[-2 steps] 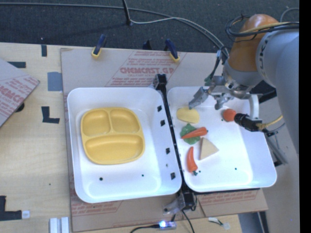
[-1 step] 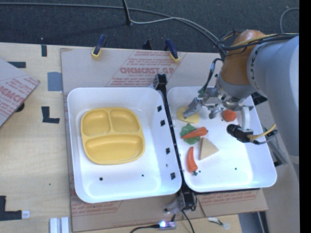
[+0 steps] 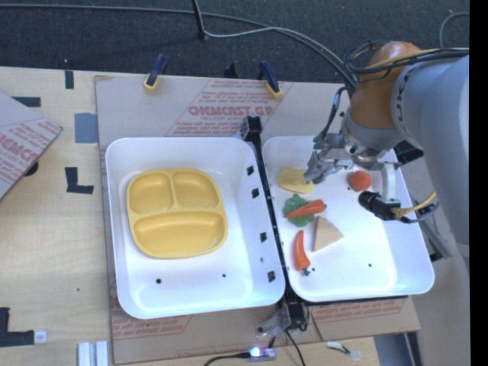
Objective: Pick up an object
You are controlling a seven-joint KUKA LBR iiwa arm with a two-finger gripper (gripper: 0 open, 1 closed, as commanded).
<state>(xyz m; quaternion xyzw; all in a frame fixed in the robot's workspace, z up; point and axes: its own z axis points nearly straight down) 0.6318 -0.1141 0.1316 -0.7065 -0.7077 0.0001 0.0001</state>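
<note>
The right bin holds small toy foods. A pale yellow piece lies near its upper left. Below it sit a green leafy piece with an orange-red piece across it, a red chilli and a tan wedge. A red-orange ball rests further right. My gripper hangs low over the bin, its tips at the right edge of the yellow piece. Nothing shows between its fingers.
The left bin carries a yellow divided tray. A black divider runs between the bins. The grey arm with its orange band covers the upper right. Cables cross the dark floor behind.
</note>
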